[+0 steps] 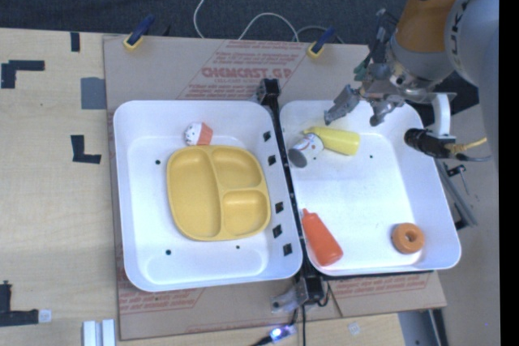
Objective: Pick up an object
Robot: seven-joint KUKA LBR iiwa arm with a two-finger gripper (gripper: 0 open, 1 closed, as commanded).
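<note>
Red "CHEMCAST GP" print on the brown board (pixel 243 70)

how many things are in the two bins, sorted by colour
yellow: 2, divided plate and bottle
orange: 2, bottle and doughnut-shaped ring
white and orange: 1, small toy
total: 5

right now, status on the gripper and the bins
Gripper open, above right bin's far edge, holding nothing. Nearest: yellow bottle. Orange bottle, donut also there. Nothing blocking.
</note>
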